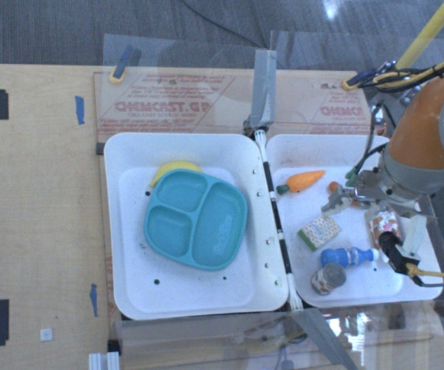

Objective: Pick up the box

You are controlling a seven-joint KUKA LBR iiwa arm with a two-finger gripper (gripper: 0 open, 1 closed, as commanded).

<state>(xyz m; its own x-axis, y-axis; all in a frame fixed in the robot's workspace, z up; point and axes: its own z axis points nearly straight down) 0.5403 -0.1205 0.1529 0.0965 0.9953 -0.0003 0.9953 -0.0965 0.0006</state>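
Two shallow white plastic bins sit side by side on a pale wooden bench (37, 230), joined along a hinged seam. Filling much of the left bin (122, 268) is a smooth turquoise divided plate (196, 219) with three rounded compartments, a yellow object (172, 167) peeking from under its far edge. In the right bin (299, 149) lie a tapered orange toy carrot (304, 180) with a green stub, and the box (319, 232), a small rectangular carton with a patterned face and green side, resting tilted near the bin's middle. Just nearer the camera are a blue bottle-shaped item (346, 256) with a white end and a squat grey can (329, 278). The grey arm's gripper (344, 199) hovers beyond and right of the box, apart from it; whether its metal digits are spread or closed cannot be told. A small printed packet (382, 226) lies beside it.
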